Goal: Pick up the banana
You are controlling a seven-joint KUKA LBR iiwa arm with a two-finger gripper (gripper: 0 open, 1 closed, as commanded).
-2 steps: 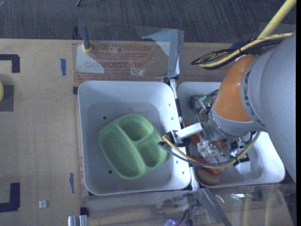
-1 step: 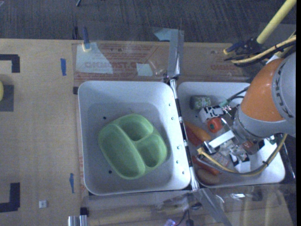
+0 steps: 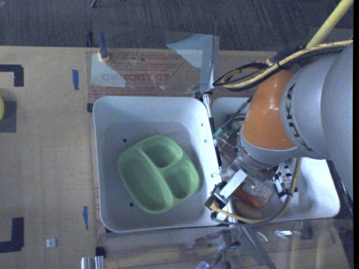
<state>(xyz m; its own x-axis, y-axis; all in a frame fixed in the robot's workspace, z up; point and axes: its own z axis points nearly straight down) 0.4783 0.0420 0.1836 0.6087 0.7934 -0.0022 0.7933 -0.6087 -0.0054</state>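
My grey arm with its orange band (image 3: 269, 114) reaches in from the right and hangs over the right bin (image 3: 322, 206). The gripper (image 3: 245, 190) is low in that bin's near-left corner, close to the wall shared with the left bin. Right under it lie a reddish-brown item (image 3: 255, 196) and a darker brown one (image 3: 247, 209); I cannot tell whether it touches them. The arm hides most of what lies in the right bin.
The left bin (image 3: 112, 122) holds a green divided plate (image 3: 158, 174). A clear plastic sheet (image 3: 151, 66) lies behind the bins on the wooden bench. Cables (image 3: 247, 74) loop off the arm. A yellow object (image 3: 1, 109) sits at the bench's far left edge.
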